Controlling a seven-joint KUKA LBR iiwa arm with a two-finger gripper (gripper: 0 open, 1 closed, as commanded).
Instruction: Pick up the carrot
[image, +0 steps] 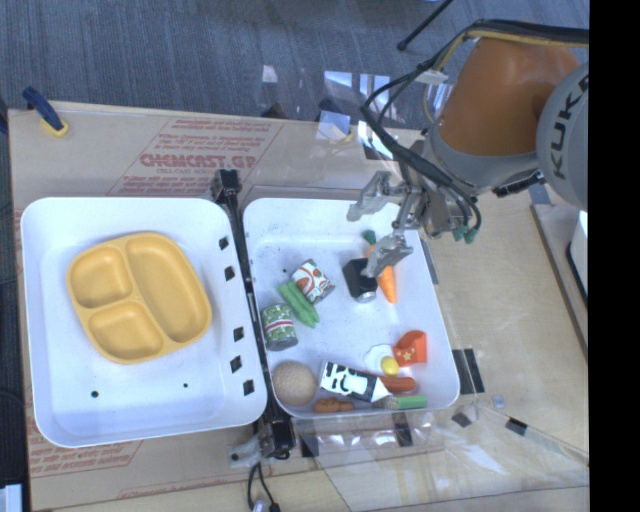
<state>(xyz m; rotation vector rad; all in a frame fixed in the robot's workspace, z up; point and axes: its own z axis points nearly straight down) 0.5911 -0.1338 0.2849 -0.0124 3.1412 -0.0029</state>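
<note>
Carrot (387, 284) lies in the right bin (262, 225), near its right wall, orange and slanted, with its green top toward the far side. Your gripper (385, 255) hangs right over it, reaching in from the right. One metal finger (390, 250) slants down onto the carrot's upper end and a dark part sits just to the left, beside the carrot. You cannot tell how wide the fingers stand or whether the carrot lies between them, so do not count it as held.

To do this step well, you want the fingers straddling the carrot across its narrow width, not along its length. Centre them on the thick middle, since the tapered tip would likely slip out. Go low enough to bracket it before closing. Watch the bin wall on the right; it leaves little room for the outer finger. The green pods (298, 302) and small can (314, 281) to the left are apart enough not to interfere. Lift straight up and check the carrot rises.
</note>
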